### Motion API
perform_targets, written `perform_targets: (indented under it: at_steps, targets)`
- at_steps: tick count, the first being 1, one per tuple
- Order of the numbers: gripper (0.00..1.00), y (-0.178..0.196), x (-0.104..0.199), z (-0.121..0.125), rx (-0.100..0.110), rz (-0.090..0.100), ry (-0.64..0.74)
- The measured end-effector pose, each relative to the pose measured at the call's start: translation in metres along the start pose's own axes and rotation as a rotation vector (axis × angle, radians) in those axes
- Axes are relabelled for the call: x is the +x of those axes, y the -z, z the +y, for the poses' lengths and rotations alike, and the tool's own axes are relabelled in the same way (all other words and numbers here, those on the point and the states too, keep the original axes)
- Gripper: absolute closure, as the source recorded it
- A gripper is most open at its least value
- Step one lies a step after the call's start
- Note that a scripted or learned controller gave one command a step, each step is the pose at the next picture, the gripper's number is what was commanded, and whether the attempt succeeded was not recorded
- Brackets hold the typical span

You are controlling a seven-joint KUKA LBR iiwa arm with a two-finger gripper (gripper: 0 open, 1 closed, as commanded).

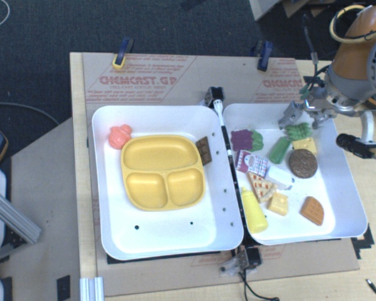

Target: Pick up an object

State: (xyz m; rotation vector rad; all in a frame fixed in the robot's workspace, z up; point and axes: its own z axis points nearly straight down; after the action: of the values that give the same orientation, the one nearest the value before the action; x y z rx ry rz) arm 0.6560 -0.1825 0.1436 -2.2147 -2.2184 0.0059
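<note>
My gripper (307,116) hangs over the far side of the right bin (344,187), its two fingers apart and nothing visibly between them. Just beneath and in front of it lies a green leafy toy (299,131), next to a yellow block (305,145) and a green pepper-like piece (279,150). A round brown cookie (302,163) sits a little nearer. The grey arm with its orange band (357,36) comes in from the upper right.
The right bin also holds a purple item (241,138), a pink-white packet (255,163), a waffle slice (259,184), a cheese cube (278,204), a yellow bottle (254,212) and an orange bread piece (312,210). The left bin (106,187) holds a yellow divided plate (163,171), a pink toy (120,136) and a brown bar (203,150).
</note>
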Motion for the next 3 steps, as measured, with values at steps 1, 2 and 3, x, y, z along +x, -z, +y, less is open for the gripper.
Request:
perform_targets:
  at_steps: [1, 2, 3]
  targets:
    - [0.0, -0.052, 0.001, -0.001, -0.001, 0.0, 0.0]
    - [1.0, -0.038, 0.001, 0.002, -0.009, -0.004, 0.002]
    - [1.0, 0.008, 0.006, 0.007, -0.015, -0.005, 0.0]
